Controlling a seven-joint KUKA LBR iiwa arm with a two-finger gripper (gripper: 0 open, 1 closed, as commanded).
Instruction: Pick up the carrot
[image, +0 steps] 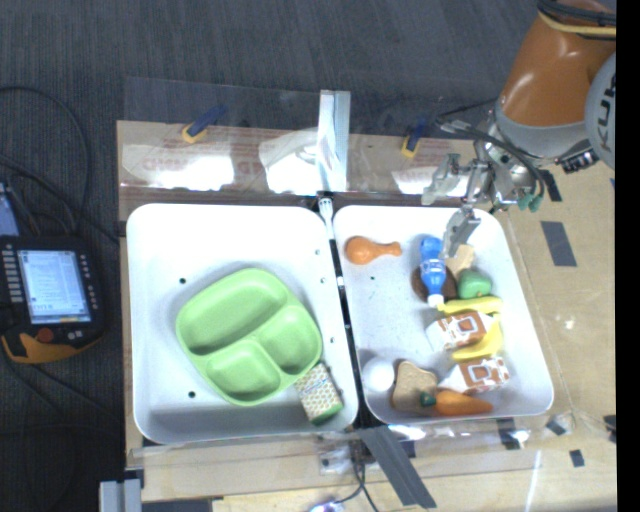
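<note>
While the green divided plate sits in the left bin, the carrot lies at the right bin's near edge beside toast. The approach is not yet made; reaching it calls for travel nearward. The end effector hangs tilted over the far end, holding nothing; whether it is open I cannot tell.

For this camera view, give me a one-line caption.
Gripper over the right bin's far end; carrot lies at its near edge.

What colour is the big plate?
Light green plate, seen in the camera view.
</note>
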